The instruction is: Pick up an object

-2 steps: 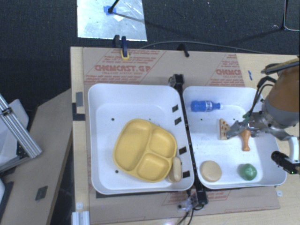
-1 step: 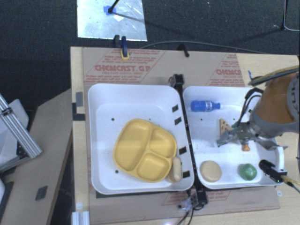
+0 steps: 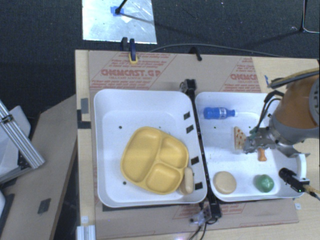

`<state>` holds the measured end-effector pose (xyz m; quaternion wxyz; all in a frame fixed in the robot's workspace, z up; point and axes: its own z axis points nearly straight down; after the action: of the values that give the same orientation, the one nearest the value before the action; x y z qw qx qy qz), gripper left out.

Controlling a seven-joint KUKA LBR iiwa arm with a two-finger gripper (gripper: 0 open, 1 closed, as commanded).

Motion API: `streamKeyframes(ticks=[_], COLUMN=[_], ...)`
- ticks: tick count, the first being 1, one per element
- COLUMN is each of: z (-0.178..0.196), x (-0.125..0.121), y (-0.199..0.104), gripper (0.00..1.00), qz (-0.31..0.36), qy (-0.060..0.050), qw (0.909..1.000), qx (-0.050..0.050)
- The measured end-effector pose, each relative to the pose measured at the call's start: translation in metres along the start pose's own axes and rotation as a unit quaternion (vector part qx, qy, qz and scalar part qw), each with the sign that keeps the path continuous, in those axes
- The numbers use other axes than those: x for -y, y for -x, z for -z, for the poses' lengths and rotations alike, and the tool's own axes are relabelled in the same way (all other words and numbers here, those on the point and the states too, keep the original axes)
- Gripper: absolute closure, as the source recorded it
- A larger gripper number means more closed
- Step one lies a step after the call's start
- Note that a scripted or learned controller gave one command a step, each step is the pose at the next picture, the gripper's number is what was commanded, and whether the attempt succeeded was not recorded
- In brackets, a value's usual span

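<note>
Your arm (image 3: 295, 116), grey with its orange band, reached in from the right over the right-hand bin (image 3: 227, 98), its gripper (image 3: 252, 145) low above the bin's floor. Whether that gripper was clenched or released on anything could not be told from the overhead view.

Just beside the gripper lay a small orange piece (image 3: 262, 156), touching or nearly touching it, and to its left a tan, speckled wedge (image 3: 239, 138). A blue bottle (image 3: 218, 113) with a white cap lay on its side toward the far wall; its label was too small to read. Near the front wall sat a round beige object (image 3: 225, 182) and a green lump (image 3: 264, 183), well apart from each other.

In the left-hand bin (image 3: 115, 104), you had a yellow divided tray (image 3: 155, 159) with three compartments, and a pale oblong object (image 3: 187, 180) leaning at its right edge.

The cardboard (image 3: 145, 66) under both bins carried red print reading "CHEMCAST GP", repeated at the far right, where it was partly cut off.
</note>
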<state>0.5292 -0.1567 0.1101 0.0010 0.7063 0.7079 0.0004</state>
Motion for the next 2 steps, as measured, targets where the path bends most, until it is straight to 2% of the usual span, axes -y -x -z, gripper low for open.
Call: streamKeyframes(ticks=[2], z=[0.129], x=[-0.004], y=[0.003], gripper=[1.0], qz=[0.001], qy=[0.004], qw=[1.0], qx=[0.001])
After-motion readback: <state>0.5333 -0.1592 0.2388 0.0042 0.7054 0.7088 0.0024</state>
